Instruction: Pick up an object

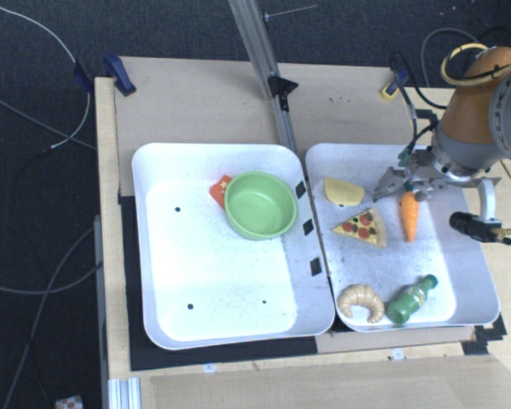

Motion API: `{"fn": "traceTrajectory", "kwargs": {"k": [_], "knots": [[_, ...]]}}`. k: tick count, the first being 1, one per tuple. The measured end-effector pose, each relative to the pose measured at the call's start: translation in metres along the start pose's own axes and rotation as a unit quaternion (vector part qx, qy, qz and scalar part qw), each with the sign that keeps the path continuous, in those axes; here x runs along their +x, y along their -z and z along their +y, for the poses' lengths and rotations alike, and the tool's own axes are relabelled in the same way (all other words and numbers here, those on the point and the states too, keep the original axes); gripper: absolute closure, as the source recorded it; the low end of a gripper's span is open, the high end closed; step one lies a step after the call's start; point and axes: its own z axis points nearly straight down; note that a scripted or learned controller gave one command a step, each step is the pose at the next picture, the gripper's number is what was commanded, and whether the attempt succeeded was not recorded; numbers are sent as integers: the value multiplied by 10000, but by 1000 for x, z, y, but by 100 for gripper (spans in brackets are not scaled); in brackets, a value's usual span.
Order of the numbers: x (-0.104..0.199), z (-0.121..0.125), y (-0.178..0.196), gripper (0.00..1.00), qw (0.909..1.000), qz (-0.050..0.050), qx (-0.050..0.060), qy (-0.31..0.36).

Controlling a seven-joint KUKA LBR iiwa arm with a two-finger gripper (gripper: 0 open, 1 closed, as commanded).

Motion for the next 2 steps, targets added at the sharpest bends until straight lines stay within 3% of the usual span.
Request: {"fn": "traceTrajectory", "kwargs": {"k": [1,2], "knots": [[0,5,21,100,9999,-15,-109,1],[-6,14,72,100,10000,24,5,0]]}}
